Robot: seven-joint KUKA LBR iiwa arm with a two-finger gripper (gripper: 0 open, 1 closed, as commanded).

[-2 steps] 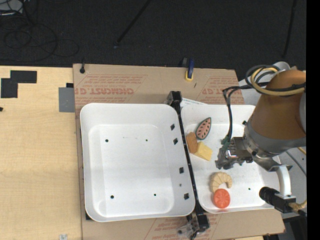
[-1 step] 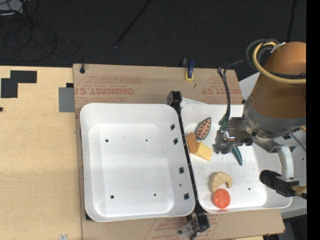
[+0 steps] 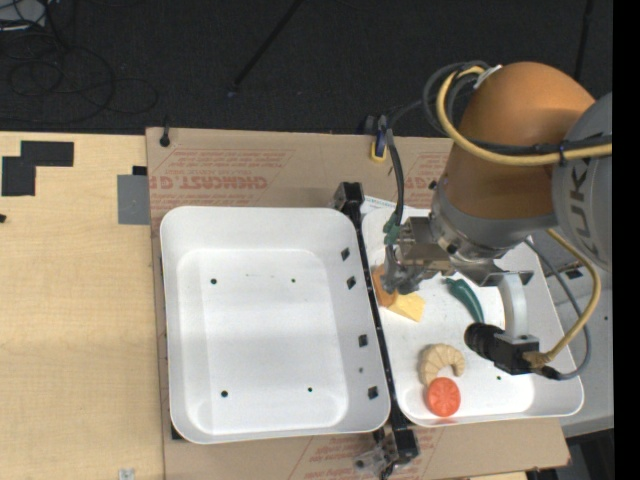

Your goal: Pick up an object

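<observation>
Claw sits low in the right bin, at the wall next to the other bin, about halfway along that wall. Can't tell how wide it's open or whether it has hold of anything; the wrist blocks the view.

Target obj: yellow wedge, flat-faced, matte, cheese-like. It lies on the bin floor directly under/beside the claw, close to that same wall. A small orange bit touches its wall side.

Other items in the right bin:
- tan croissant-shaped piece, ridged and curved, toward the near edge
- red-orange ball, smooth, just beside it at the near rim
- teal item, thin, partly hidden by the arm

Both bins are smooth white plastic w/ rounded corners. The left bin floor has small dark dots. The bins sit on a printed cardboard sheet over a light wood-grain desk.
</observation>
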